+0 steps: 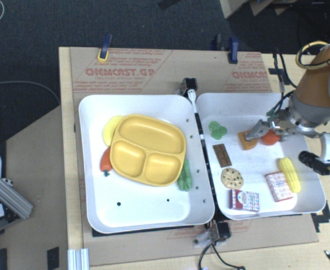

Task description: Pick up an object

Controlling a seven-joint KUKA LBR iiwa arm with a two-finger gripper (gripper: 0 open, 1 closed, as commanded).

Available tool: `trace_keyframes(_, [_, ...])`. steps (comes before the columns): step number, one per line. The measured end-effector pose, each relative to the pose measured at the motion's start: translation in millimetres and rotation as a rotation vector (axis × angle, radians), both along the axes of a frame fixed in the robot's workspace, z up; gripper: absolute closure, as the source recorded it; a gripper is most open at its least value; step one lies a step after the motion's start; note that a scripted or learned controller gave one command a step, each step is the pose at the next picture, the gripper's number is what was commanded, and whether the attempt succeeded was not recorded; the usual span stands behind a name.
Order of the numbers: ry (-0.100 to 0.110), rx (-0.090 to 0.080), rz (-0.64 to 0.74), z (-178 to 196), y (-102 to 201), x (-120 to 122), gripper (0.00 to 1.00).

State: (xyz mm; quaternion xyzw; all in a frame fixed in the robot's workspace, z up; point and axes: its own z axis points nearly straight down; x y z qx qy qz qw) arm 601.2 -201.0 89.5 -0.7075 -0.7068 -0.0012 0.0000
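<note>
Cardboard (153,66) printed "CHEMCAST GP" lies beneath both bins. Right of the yellow tray (147,149), the gripper (266,131) spreads its fingers around a red object (270,139) beside a brown block (248,142). Green piece (217,130), cookie (231,178), corn (289,173) sit nearby.

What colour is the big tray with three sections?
The divided tray is yellow, seen clearly in the camera view.
</note>
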Motion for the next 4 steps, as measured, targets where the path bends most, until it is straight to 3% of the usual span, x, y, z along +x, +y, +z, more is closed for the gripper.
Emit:
trace_keyframes(1, [-0.012, -0.004, 0.002, 16, 0, 3, 1.00])
trace_keyframes(2, [-0.003, -0.004, 0.001, 62, 1, -3, 1.00])
trace_keyframes(3, [-0.007, -0.005, 0.002, 127, -1, -2, 1.00])
trace_keyframes(4, [-0.003, -0.004, 0.002, 136, -1, -1, 1.00])
